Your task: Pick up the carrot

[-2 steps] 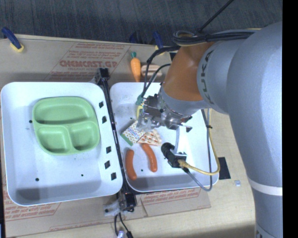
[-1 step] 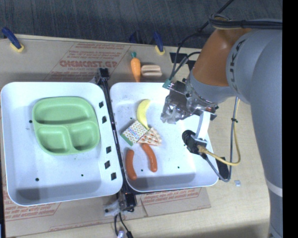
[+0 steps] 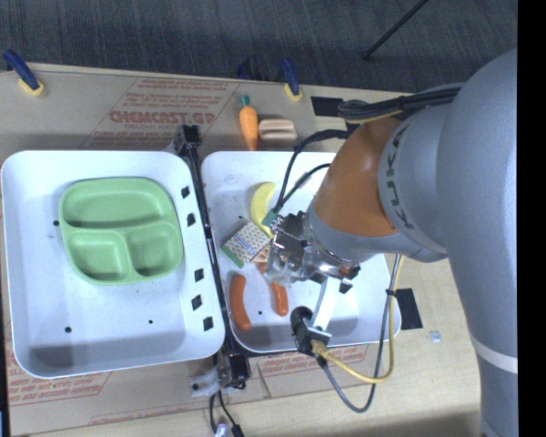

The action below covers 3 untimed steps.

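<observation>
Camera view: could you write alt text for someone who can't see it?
A grey and orange robot arm reaches into the right white bin, over small food toys. A carrot lies outside on the cardboard; the left bin holds a green tray.

Arm casing (image 3: 409,185): the letters "KUKA" in dark print, running down its grey shell.
Cardboard sheet (image 3: 164,107): red print reading "CHEMCAST GP"; the smaller red lines beneath are too small to read.
</observation>
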Motion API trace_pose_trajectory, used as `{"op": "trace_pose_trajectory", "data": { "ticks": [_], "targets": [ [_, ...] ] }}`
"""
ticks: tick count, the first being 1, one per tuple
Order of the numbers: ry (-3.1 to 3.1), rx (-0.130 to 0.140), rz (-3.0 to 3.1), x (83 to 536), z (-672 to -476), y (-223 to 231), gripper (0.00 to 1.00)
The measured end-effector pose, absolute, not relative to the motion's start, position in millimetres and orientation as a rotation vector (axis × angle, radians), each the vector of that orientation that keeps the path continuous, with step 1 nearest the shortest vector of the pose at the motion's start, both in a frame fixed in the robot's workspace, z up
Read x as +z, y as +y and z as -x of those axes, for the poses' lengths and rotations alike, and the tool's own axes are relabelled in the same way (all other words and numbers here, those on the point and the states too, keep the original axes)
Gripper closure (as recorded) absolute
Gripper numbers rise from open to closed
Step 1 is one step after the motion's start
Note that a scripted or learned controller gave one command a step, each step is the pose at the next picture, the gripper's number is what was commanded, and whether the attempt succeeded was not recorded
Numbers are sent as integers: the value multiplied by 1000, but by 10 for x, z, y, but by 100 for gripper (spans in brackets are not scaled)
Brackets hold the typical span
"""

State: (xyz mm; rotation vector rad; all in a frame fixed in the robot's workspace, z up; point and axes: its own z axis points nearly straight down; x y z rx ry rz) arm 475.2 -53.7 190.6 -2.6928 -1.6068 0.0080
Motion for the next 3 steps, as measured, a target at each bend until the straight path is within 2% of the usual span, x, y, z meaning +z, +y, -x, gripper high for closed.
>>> {"op": "trace_pose_trajectory", "data": {
  "ticks": [2,3],
  "targets": [
    [-2544,3,1833,1166,-4926,-1486,100],
    [-2687,2,1633,3235,-4842,-1758,100]
  ]
}}
